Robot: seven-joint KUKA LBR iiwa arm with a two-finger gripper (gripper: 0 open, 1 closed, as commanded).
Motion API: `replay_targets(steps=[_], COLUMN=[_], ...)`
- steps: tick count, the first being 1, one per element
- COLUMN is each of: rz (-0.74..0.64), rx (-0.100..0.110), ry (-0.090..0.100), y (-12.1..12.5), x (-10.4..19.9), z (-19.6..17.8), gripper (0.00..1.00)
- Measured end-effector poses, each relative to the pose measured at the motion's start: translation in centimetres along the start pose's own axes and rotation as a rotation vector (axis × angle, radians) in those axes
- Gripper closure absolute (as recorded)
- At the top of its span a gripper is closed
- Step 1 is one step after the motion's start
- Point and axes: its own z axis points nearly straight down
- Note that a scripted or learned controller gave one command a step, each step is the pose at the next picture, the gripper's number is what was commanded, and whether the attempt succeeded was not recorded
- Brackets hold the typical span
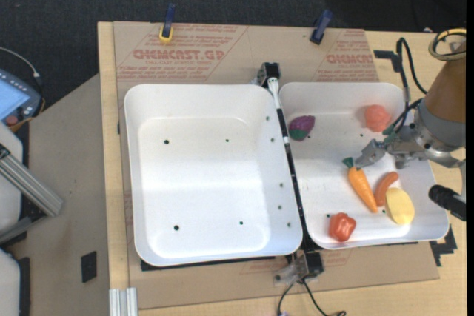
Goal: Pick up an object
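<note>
gripper point(368, 157) low in right bin point(326, 103), just above carrot point(362, 189); finger state impossible to tell. carrot flat by orange piece point(386, 186) and yellow fruit point(400, 205). red pepper point(341, 226) near front rim, purple piece point(301, 126) at left wall, pink ball point(377, 117) behind.

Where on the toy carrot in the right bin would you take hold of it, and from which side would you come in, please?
Probably across the thick orange middle of the carrot, coming down from above. It lies flat and slanted, green top toward the gripper, tip toward the yellow piece. Fingers should close across its narrow width. The orange piece lies close on its right, so room there is tight.
</note>
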Motion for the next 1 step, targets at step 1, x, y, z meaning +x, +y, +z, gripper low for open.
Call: replay_targets(steps=[1], rz=[-0.004], rx=[-0.004], ry=[0.0], y=[-3.76], x=[3.99], z=[5.01], gripper=[0.0])
